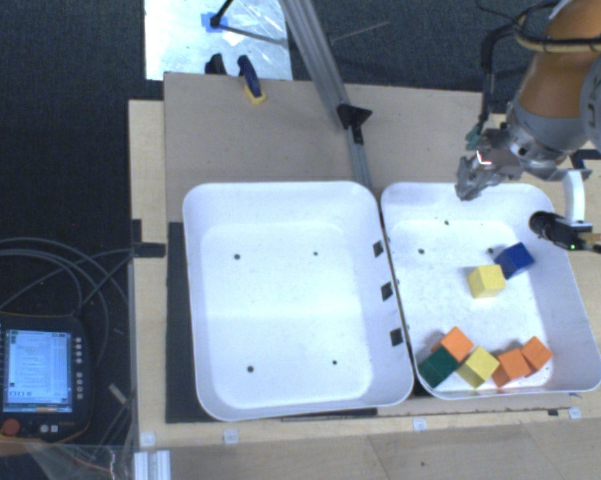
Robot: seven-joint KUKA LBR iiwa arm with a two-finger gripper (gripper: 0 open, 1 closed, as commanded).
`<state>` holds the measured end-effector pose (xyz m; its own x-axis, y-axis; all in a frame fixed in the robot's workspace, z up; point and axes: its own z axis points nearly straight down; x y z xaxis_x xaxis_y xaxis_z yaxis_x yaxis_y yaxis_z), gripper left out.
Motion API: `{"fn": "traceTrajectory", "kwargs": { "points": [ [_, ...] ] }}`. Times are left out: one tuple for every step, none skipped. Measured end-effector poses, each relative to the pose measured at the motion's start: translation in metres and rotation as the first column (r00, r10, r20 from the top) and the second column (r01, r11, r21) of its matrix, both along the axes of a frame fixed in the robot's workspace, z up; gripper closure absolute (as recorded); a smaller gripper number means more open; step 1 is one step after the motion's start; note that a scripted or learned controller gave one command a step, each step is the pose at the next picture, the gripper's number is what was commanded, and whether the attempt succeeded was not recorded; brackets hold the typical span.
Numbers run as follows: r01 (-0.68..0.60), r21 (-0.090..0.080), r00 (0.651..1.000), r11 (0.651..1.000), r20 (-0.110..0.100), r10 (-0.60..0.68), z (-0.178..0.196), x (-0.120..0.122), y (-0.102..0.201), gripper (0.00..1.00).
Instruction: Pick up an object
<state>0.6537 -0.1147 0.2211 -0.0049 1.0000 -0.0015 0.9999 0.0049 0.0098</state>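
My gripper (470, 184) hangs over the far edge of the right bin (570, 298), above its back rim, with nothing seen between its fingers. Below it in that bin lie a blue block (515, 259) and a yellow block (486, 280), touching at a corner. Along the bin's near edge sits a cluster: a green block (438, 367), an orange block (457, 344), a yellow block (477, 366) and two more orange blocks (525, 358).
The left bin (280, 298) lies beside the right one, joined by black clips (387, 290). A grey pole (315, 43) slants across the back of the bench. A teach pendant (30, 373) with cables lies on the floor at the left.
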Motion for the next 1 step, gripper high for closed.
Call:
{"fn": "traceTrajectory", "kwargs": {
  "points": [
    [0.0,0.001,1.0,1.0,-0.004,0.0,0.0251,0.0014,-0.0002,1.0]
  ]
}}
